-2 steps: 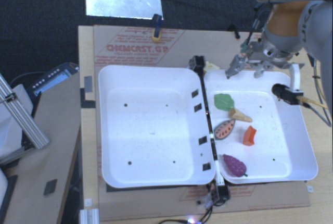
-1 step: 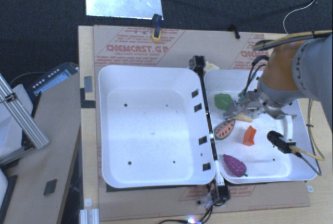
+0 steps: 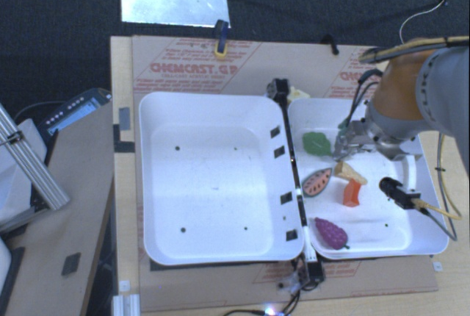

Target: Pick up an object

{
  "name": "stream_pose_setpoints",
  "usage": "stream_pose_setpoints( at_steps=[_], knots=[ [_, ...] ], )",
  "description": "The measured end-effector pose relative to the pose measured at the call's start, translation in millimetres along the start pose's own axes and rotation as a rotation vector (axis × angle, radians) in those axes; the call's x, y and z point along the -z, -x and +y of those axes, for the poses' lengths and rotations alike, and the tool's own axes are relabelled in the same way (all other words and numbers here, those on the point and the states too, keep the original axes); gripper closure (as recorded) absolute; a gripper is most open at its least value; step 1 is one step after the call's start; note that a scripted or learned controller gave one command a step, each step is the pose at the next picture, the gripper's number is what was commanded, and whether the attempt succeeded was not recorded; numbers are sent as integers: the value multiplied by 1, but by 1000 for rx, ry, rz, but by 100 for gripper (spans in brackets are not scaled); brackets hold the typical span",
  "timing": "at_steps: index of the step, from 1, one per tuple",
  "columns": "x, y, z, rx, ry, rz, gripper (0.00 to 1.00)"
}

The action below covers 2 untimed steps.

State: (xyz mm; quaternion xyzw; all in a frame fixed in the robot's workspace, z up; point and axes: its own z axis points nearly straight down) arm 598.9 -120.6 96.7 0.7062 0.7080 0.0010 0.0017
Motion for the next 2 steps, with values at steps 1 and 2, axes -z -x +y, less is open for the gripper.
stream_pose_setpoints(
  at_steps=[1, 2],
  knots=[
    [-10, -23, -33, -1, -6, 2, 100],
    [236, -21, -6, 3, 16, -2, 100]
  ],
)
